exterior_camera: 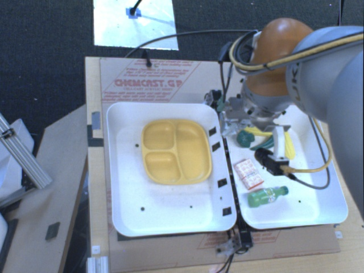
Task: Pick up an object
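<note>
The right bin [318, 209] holds a small dark green round thing [244, 138], a yellow banana-like thing [290, 147], a red and white box [248, 173] and a green bottle [267, 195] lying on its side. My gripper [234, 124] hangs low over the far left part of this bin, just above and left of the green round thing. The wrist and arm hide whatever lies beneath them. I see nothing clearly held.
The left bin [122, 209] holds a yellow divided plate [175, 151] near its middle. A ridge with black tabs [222, 164] separates the two bins. The grey arm [335, 67] covers the far right part of the right bin.
</note>
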`<action>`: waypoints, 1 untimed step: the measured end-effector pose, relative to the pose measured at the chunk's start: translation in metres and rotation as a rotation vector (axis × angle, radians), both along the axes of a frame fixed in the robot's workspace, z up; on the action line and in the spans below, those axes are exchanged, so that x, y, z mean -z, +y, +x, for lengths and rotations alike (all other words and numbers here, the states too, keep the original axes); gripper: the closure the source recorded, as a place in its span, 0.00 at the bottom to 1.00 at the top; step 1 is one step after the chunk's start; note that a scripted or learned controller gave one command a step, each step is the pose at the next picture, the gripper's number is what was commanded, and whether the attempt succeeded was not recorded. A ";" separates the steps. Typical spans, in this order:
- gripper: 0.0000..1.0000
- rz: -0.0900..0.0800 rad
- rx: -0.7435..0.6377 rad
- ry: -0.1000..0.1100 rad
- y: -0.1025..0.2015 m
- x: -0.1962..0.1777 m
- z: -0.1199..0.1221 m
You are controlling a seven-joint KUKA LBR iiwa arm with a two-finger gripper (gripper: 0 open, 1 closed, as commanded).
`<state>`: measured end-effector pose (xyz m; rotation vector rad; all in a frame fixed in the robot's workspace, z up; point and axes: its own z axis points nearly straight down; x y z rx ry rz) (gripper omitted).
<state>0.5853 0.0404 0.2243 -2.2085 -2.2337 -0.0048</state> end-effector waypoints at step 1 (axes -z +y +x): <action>1.00 0.001 0.000 -0.001 0.061 0.003 0.016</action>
